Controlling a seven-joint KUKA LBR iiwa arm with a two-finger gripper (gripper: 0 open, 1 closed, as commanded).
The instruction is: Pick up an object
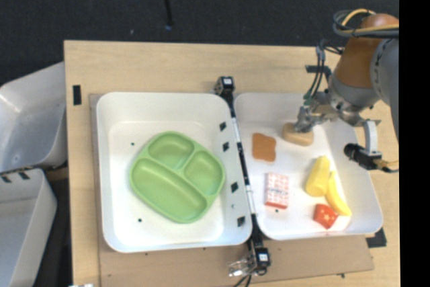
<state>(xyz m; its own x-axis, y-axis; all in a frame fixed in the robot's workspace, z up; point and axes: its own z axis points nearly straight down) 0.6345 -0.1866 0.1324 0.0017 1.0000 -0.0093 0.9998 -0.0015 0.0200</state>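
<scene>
In the right bin [269, 107] lie a tan round piece [298, 136], a brown toast slice [264, 147], a pink-and-white carton [276, 190], a yellow banana-like piece [325, 182] and a small red block [325, 215]. My gripper [306, 119] reaches down from the right at the bin's upper part, its tip right over the tan round piece and touching or nearly touching it. The slant of the view hides how the fingers stand.
The left bin [111, 144] holds a green divided plate [177, 175]. A black-clipped divider [236, 158] runs between the bins. A black cable connector [363, 156] hangs off the arm at the right bin's right rim. Wooden bench [168, 64] surrounds both bins.
</scene>
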